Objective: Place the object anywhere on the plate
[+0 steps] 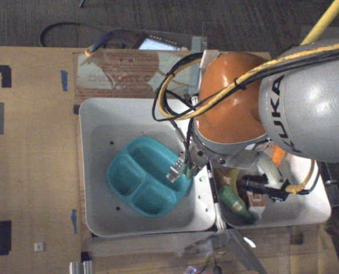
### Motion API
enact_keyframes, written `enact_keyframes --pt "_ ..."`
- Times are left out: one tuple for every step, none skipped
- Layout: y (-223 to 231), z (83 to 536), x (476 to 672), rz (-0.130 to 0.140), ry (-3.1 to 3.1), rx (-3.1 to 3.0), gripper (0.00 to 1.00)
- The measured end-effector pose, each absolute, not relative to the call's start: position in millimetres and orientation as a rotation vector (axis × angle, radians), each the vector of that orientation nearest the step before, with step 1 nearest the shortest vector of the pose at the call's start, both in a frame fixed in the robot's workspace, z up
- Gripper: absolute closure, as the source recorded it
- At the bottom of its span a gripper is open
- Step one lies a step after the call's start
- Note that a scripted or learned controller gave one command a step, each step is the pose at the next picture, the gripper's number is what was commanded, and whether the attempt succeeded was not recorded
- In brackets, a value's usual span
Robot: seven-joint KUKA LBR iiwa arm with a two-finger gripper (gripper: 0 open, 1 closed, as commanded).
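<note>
The hand hovers over the teal, three-compartment plastic plate; whether it grips anything, I cannot tell. The green bottle-like object looks light and slick; take its middle.

Right bin contents largely hidden beneath the arm.

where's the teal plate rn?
In the camera view, the teal plate lies in the left bin, toward its right side, with the gripper over its right edge.

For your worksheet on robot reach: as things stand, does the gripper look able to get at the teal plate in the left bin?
Probably yes. The gripper already hangs over the right edge of the teal plate, and nothing lies between them.
</note>
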State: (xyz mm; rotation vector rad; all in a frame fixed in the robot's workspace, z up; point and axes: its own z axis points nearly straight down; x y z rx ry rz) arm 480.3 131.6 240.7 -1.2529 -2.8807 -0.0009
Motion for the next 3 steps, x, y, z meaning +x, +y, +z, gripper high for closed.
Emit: enact_keyframes --pt "180.5 197.4 479.0 0.000 -2.964 -1.036 1.00" --pt "163.4 285.9 494.5 -0.002 -2.917 -1.174 1.00" --pt "52.9 194.5 479.4 0.001 -2.871 -1.276 1.00"
